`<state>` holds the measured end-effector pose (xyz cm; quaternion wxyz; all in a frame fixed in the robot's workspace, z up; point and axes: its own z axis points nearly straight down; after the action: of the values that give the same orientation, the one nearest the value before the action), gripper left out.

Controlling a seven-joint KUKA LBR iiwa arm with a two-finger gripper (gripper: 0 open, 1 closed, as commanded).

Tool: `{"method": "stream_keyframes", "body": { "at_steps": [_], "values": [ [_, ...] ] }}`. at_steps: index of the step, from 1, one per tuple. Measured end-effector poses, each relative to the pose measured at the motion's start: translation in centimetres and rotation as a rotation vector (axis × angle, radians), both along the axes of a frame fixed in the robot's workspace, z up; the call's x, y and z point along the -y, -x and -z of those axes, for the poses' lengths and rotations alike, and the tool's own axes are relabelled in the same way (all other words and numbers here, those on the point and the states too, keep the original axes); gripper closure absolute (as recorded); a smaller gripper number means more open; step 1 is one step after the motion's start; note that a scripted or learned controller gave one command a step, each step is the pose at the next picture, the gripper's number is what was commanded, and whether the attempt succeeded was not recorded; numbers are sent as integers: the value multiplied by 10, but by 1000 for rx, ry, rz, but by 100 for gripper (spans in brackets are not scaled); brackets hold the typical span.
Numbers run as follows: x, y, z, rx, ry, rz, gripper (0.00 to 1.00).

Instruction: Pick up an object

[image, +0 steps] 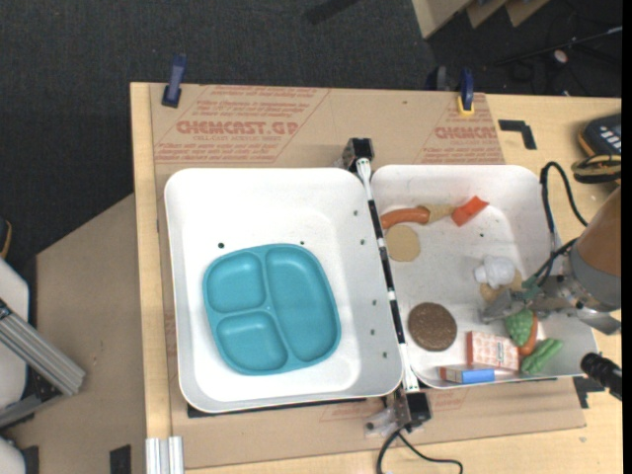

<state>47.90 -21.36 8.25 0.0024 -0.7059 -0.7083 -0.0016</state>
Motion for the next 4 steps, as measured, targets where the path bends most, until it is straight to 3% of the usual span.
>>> {"method": "stream_keyframes", "body": {
  "at_steps": [1, 2, 3, 4],
  "values": [
    [-37, -56, -2, 6, 6, -4, 0],
    [-34, -53, -13, 5, 8, 2, 100],
    [-34, -53, -12, 4, 8, 3, 0],
    [-91, -116, -2, 6, 6, -4, 0]
  ]
}}
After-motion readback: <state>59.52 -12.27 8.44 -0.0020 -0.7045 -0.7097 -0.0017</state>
